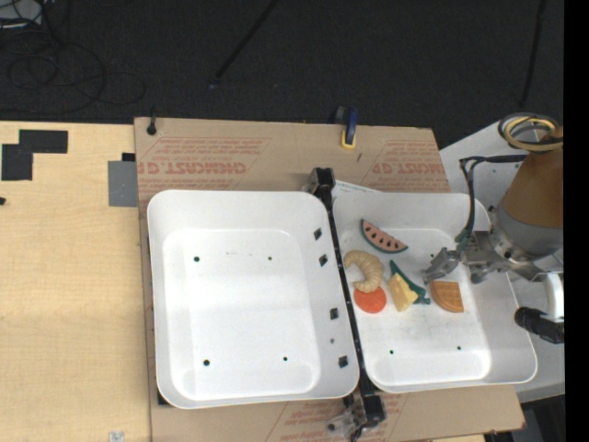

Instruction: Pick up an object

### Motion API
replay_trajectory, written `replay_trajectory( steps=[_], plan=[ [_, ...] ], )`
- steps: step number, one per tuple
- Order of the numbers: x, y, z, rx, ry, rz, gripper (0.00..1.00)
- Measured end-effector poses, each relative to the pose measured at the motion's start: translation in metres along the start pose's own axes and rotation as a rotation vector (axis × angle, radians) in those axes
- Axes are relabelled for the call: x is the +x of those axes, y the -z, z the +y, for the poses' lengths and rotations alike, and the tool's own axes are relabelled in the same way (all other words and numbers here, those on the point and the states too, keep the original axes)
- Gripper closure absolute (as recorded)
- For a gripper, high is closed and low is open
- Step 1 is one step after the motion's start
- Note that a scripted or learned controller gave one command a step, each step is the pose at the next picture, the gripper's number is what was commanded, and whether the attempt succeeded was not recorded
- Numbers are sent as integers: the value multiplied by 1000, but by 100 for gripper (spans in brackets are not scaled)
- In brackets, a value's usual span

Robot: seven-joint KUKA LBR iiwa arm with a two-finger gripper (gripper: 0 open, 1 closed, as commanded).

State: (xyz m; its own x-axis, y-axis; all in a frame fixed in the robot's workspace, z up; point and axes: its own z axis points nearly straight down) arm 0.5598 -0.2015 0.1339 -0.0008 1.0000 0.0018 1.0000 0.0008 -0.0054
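Toys lie grouped in the right bin (502, 362), all in its far half: a watermelon slice (383, 237) farthest back, a pale croissant (364, 268) beside the divider, a red-orange disc (371, 301) just near of it, a yellow wedge (401, 293) touching a teal piece (409, 281), and an orange bread-like slice (447, 296) to their right. The claw (442, 264) reaches in from the right on the grey arm (534, 201) and hangs just far of the orange slice, right of the teal piece; nothing shows between its fingers, and I cannot tell how wide they stand. The left bin (166, 247) sits alongside on the cardboard-covered worktop (239, 159).
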Motion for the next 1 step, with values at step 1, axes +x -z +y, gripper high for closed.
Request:
replay_trajectory(
  steps=[1],
  plan=[
    [39,-44,4,-10,0,-10,0]
  ],
)
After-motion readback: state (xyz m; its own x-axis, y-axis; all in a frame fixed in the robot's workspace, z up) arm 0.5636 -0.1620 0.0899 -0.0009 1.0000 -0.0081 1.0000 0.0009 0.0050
